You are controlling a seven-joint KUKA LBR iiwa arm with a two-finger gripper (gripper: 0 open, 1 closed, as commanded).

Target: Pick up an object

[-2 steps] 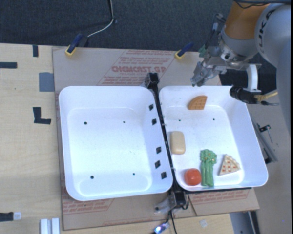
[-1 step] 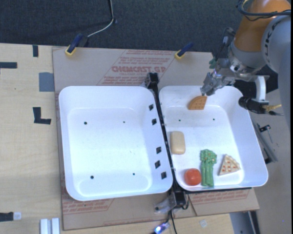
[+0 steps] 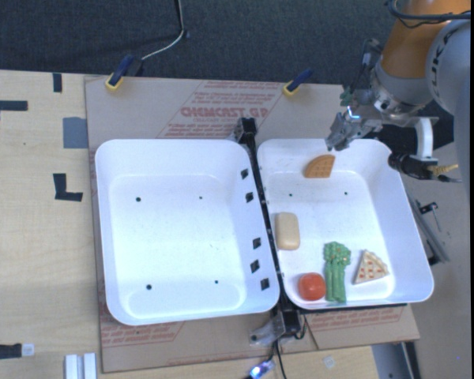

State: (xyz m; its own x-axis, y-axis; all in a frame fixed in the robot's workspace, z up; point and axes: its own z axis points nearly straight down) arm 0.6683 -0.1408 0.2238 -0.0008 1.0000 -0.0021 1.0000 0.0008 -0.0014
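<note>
The left bin [image 3: 174, 235] sits beside the right bin [image 3: 395, 212], which holds a soap bar [image 3: 287, 231], tomato [image 3: 312, 287], asparagus [image 3: 336, 271], pizza slice [image 3: 370, 268] and waffle [image 3: 320, 166]. My end effector [image 3: 337, 138] hangs just above the waffle; I cannot tell its grip.

A pale wood-grain counter [image 3: 31, 212] carries a brown cardboard sheet [image 3: 213, 113] printed with red lettering, held at its far edge by 2 blue-and-yellow clamps [image 3: 120, 71]. Black tape marks [image 3: 63, 188] dot the counter's left side. Behind it hangs a dark fabric backdrop [image 3: 79, 14], crossed by a thin white cable [image 3: 174, 22]. Lighting is even and soft.
</note>
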